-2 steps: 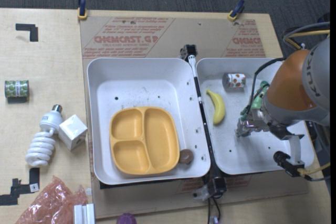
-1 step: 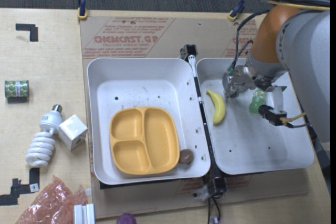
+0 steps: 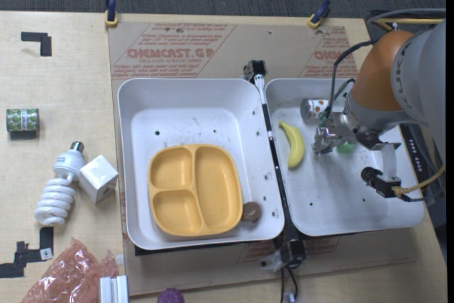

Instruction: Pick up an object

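In the right bin (image 3: 340, 213) a yellow banana (image 3: 291, 144) lies near the left wall. A small can (image 3: 313, 108) rests on its side at the back of the same bin. A green object (image 3: 345, 147) peeks out just under the arm's wrist. My gripper (image 3: 324, 139) hangs low over the right bin, between the banana and the green object, right of the banana by a small gap. A yellow divided plate (image 3: 195, 189) fills the left bin (image 3: 142, 117), with a small brown round object (image 3: 251, 211) at its right edge.
Outside the bins on the left bench lie a spiral light bulb (image 3: 58, 186), a white cube (image 3: 98, 178), a green can (image 3: 23, 121) and a red mesh bag (image 3: 67, 274). A black bar (image 3: 266, 124) divides the two bins.
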`<state>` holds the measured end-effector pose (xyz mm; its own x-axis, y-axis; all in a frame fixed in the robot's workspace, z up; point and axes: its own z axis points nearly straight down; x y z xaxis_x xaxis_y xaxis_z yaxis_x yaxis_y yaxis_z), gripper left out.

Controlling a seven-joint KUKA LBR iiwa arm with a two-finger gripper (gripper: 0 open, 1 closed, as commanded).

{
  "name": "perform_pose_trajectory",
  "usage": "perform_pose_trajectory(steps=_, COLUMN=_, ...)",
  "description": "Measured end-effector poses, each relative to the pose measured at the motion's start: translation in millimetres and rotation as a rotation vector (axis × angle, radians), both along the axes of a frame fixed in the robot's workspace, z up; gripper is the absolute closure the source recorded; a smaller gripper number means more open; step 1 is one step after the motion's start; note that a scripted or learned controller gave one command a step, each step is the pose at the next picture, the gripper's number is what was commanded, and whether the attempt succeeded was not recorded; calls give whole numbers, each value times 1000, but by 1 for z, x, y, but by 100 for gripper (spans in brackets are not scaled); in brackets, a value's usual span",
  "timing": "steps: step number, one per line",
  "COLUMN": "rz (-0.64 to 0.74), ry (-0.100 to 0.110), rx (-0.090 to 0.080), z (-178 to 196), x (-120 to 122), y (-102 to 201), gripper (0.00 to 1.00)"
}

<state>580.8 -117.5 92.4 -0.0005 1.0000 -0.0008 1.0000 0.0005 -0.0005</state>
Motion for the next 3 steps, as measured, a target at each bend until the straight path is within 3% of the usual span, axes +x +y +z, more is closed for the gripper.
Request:
perform_pose_trajectory(steps=1, rz=-2, ry=0, rx=1, z=0, x=-38, y=24, gripper=0)
perform_pose_trajectory(steps=2, rz=-3, ry=0, rx=1, z=0, x=-81, y=21, gripper=0)
perform_pose_trajectory(steps=3, rz=1, ry=-1, rx=0, z=0, x=-2, y=-1, gripper=0)
